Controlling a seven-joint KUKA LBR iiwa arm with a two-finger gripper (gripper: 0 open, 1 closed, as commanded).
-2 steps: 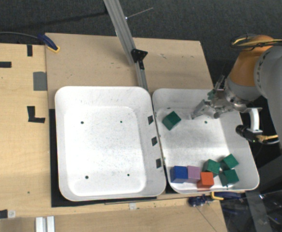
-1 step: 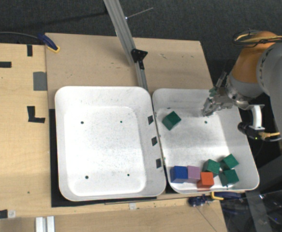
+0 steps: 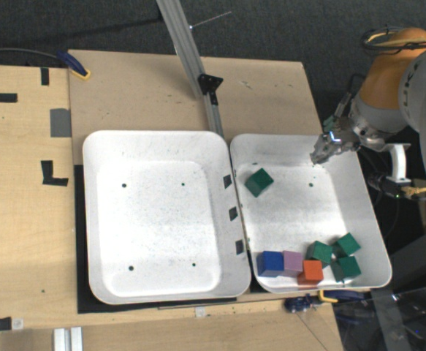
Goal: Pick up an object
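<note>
Brightness: even, diffuse light is falling from above; the two white bins are reading brightest, the left bin (image 3: pixel 154 210) nearly washing out on its floor.
Shadows: soft and short; a thin dark line is showing under the left bin's near rim, and the blocks right of it are casting almost none.
Glare: mild sheen is sitting on the metal rail (image 3: pixel 187 50) behind the left bin.
Sharpness: the whole frame is looking slightly soft and grainy; small details around the gripper (image 3: pixel 321 154), far right of the left bin, are blurring.
Background: the dark floor beyond the bench is staying dim.
</note>
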